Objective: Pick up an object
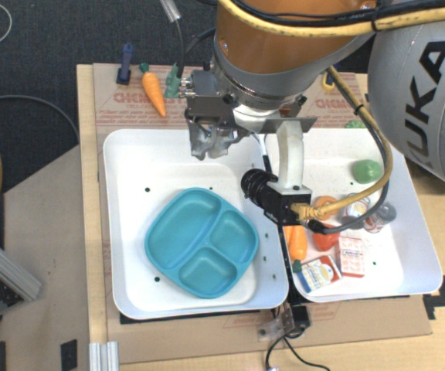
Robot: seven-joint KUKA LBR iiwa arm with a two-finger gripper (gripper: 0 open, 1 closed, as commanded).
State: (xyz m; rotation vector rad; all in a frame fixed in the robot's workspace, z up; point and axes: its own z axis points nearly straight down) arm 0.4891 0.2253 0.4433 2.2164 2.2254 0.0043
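My gripper (211, 141) hangs low over the far edge of the left bin (122, 215), under the big orange-banded wrist. I see nothing held in it. A blue three-section plate (201, 242) lies in the left bin, in front of the gripper and apart from it. The right bin (422, 238) holds a green round object (367, 169), an orange carrot-like toy (297, 243), a red and orange fruit piece (327, 209), two small cartons (321, 271) (351, 255) and a small bottle (375, 215).
A white bracket (290, 157) with a black cylinder (259, 188) hangs from the wrist over the wall between the bins. A yellow cable (377, 141) loops over the right bin. Behind the bins lie an orange carrot (154, 93) and a blue piece (123, 64).
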